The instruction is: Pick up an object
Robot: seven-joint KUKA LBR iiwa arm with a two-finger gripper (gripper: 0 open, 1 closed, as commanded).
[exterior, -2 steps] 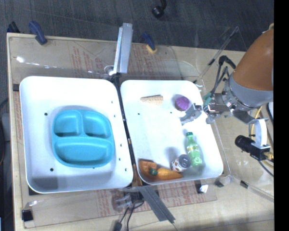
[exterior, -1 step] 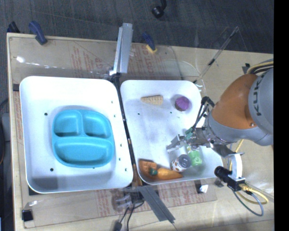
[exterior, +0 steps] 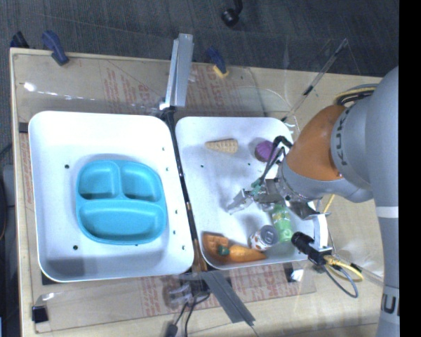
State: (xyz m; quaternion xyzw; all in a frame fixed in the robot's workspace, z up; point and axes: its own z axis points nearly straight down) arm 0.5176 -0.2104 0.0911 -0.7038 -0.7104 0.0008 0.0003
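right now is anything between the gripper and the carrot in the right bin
Nothing visible lies across the way. The gripper hangs over bare bin floor, and the carrot lies below it in the view, against the near wall of the right bin. A small can sits just right of the carrot.

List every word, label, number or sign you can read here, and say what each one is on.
None can be read.
Red print on the bench top: too blurred to read.
Dark lettering on the arm beside its orange band: partly cut off, unreadable.
Label on the small can: too small.
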